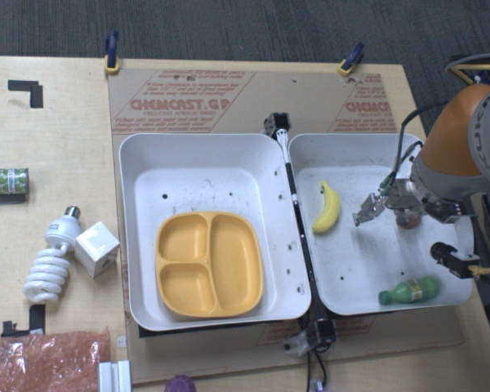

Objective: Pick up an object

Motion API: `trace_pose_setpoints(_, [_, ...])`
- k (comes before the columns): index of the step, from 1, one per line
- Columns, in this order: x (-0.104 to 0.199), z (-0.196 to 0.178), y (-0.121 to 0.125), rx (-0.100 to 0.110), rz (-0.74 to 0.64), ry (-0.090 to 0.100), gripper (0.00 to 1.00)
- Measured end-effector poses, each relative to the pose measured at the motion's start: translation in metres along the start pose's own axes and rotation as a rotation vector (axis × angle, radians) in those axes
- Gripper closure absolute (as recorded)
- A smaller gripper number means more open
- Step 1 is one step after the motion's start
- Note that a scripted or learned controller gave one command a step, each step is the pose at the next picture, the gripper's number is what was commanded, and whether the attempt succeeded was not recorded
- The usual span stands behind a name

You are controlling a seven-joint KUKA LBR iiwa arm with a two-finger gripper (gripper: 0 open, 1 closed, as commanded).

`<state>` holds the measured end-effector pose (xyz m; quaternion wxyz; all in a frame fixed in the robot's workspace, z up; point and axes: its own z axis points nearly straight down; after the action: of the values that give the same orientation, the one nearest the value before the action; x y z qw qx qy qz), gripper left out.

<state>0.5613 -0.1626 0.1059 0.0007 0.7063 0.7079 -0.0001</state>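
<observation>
A yellow banana (327,207) lies in the right bin (349,288), near its left wall. A small green bottle (411,291) lies on its side at that bin's front right corner. My gripper (373,205) hangs over the middle of the right bin, just right of the banana and apart from it. It is open with nothing between its fingers. The green bottle is well in front of it.
The left bin (139,219) holds a yellow divided plate (209,264). On the bench to the left lie a spiral light bulb (51,260), a white cube (97,248), a green can (10,182) and a pink bag (41,364). A black divider (292,194) separates the bins.
</observation>
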Motion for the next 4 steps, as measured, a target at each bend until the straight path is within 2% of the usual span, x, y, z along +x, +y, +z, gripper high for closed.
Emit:
trace_pose_setpoints(1, [0.038,0.014,-0.044,0.001,0.003,0.001,0.00])
trace_pose_setpoints(2, [0.037,0.004,-0.043,0.000,0.003,0.000,1.00])
trace_pose_setpoints(3, [-0.021,0.013,-0.011,-0.001,0.001,0.000,1.00])
trace_pose_setpoints(4, [-0.021,0.013,-0.011,-0.001,0.001,0.000,0.00])
